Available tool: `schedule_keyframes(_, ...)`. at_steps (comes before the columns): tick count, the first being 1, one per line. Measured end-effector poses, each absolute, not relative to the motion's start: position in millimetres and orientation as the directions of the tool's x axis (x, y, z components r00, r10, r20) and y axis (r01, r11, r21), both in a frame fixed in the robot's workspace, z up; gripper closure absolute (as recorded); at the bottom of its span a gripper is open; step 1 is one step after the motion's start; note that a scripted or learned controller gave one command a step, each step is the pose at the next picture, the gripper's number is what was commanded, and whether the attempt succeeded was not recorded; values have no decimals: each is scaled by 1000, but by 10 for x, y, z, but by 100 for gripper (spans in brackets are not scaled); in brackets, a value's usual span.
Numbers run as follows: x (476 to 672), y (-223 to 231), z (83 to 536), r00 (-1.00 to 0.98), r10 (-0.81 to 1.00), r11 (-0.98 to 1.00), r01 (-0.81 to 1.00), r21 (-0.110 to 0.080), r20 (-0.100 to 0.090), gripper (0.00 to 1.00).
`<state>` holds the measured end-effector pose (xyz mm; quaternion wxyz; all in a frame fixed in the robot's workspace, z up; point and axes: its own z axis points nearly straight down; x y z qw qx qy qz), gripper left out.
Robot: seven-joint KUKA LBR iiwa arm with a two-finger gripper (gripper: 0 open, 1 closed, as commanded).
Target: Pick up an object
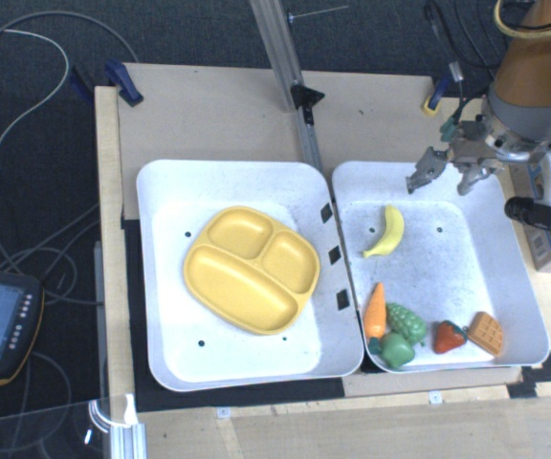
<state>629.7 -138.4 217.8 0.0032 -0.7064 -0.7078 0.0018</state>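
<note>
My gripper [445, 176] hangs over the far edge of the right bin [505, 256], its two fingers spread apart and open, with nothing between them. A yellow banana [386, 232] lies in that bin, below and left of the gripper. Along the bin's near edge lie an orange carrot [376, 309], a green bunch of grapes [407, 320], a green pepper [396, 350], a red strawberry [449, 336] and a brown waffle [487, 333].
The left bin [161, 256] holds a yellow divided plate [252, 269]. A metal post [275, 27] rises from the back of the bench between the bins. Blue clamps [122, 82] sit at the bench's far corners. Cables and a tablet lie on the floor at left.
</note>
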Motion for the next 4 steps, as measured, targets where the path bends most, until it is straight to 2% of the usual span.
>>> schedule_keyframes(2, 6207, -1414, 1082, 0, 1000, 0, 1000, -10, 3, 0)
schedule_keyframes(3, 6236, -1415, 1241, -1, 1000, 1, 1000, 1, 2, 100)
schedule_keyframes(4, 6280, -1385, 1890, -2, 1000, 2, 1000, 9, -2, 100)
